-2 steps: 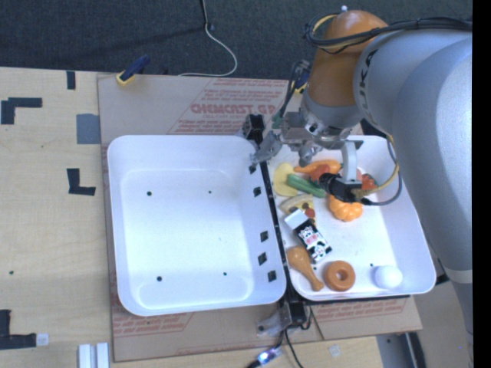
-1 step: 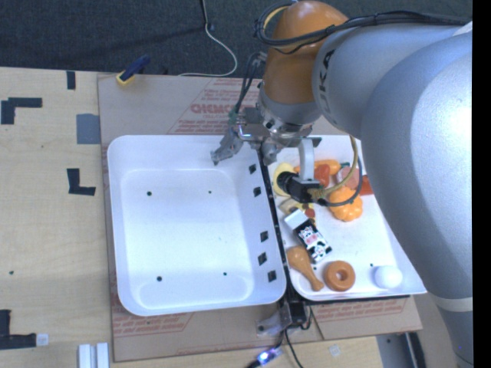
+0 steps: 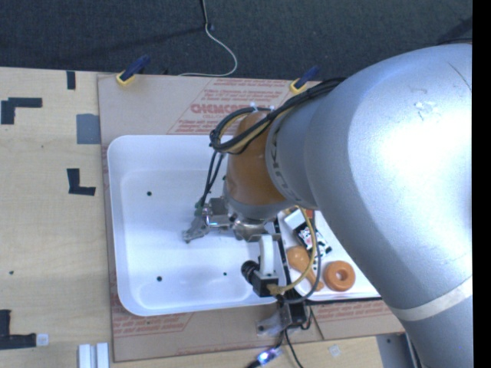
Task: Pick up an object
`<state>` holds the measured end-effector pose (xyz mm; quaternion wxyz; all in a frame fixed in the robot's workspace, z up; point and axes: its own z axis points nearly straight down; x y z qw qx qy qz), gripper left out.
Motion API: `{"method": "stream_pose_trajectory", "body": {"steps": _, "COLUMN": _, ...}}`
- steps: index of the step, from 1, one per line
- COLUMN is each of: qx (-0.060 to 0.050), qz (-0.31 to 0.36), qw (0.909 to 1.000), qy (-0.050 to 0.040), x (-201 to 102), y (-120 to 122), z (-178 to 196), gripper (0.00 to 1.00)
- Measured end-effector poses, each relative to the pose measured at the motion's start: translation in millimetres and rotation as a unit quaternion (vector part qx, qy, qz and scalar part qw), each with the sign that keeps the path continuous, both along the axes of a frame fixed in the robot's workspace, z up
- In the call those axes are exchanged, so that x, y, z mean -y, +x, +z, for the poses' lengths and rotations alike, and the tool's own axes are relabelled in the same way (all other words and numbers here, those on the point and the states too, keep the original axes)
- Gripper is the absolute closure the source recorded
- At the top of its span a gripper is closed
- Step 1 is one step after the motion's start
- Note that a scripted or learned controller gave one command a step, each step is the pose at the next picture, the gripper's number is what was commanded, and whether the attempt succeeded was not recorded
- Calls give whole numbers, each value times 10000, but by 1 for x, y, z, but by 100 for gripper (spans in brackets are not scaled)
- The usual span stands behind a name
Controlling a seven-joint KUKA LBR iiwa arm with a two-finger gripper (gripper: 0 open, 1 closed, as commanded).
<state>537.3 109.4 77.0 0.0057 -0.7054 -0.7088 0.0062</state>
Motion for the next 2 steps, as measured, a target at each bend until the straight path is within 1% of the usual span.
{"method": "stream_pose_trajectory", "body": {"steps": 1, "qx": 49, "qz": -14, "qw": 10000, "qy": 6, "x": 2, "y": 5, "z": 16, "gripper": 100}}
{"method": "stream_pose_trajectory", "body": {"steps": 2, "qx": 115, "qz": 19, "qw": 9999, "qy": 22, "x": -68, "y": 35, "z": 92, "gripper": 100}}
